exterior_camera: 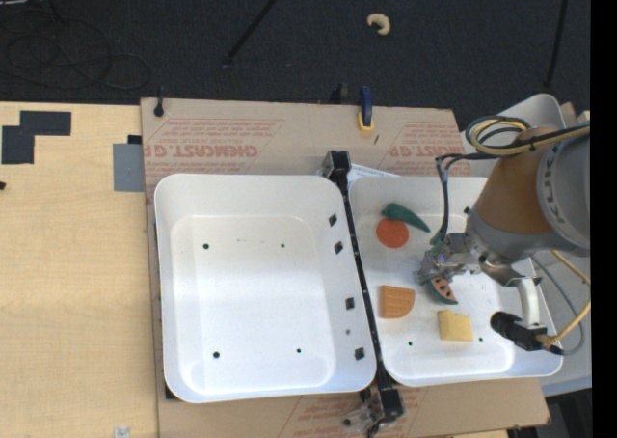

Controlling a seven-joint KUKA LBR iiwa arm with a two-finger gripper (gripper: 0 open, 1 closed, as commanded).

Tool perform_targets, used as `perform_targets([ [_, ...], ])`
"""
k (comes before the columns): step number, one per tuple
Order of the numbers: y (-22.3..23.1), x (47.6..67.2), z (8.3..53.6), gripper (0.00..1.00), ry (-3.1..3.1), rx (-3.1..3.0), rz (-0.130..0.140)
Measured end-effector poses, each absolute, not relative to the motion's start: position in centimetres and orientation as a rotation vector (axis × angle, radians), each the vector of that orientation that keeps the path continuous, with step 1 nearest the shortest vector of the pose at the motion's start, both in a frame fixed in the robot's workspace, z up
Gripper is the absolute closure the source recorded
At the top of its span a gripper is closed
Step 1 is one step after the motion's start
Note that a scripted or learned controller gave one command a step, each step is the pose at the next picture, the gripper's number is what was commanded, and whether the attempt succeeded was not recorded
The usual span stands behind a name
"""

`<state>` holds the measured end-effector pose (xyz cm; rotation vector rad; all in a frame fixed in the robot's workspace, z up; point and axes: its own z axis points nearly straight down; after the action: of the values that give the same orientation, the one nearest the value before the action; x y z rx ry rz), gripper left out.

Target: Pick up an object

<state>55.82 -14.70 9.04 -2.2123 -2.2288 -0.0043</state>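
We are looking down on a brown cardboard sheet (pixel 241 142) lying under two shallow white plastic bins. The left bin (pixel 253 287) is sitting well to the left of our gripper. The right bin (pixel 482 364) is lying around and beneath it. Our grey arm with its orange band (pixel 525 200) is reaching in from the right, and the two-finger gripper (pixel 442 277) is hovering low over the right bin. A small red-and-green watermelon-slice toy (pixel 444 288) is showing right at its tip; we cannot tell whether it is gripped. An orange wedge (pixel 396 301) is lying just left of the gripper, a yellow block (pixel 455 326) just below it, and an orange carrot-like toy with a green top (pixel 396 227) up and to the left.
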Motion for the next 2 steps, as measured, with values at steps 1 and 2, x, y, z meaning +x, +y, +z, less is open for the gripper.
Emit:
perform_targets([
  [1, -11.5, 63.7, 8.8, 1.00, -2.229, -2.216, -0.004],
  [2, -12.7, 64.5, 14.3, 1.00, -2.227, -2.219, -0.002],
])
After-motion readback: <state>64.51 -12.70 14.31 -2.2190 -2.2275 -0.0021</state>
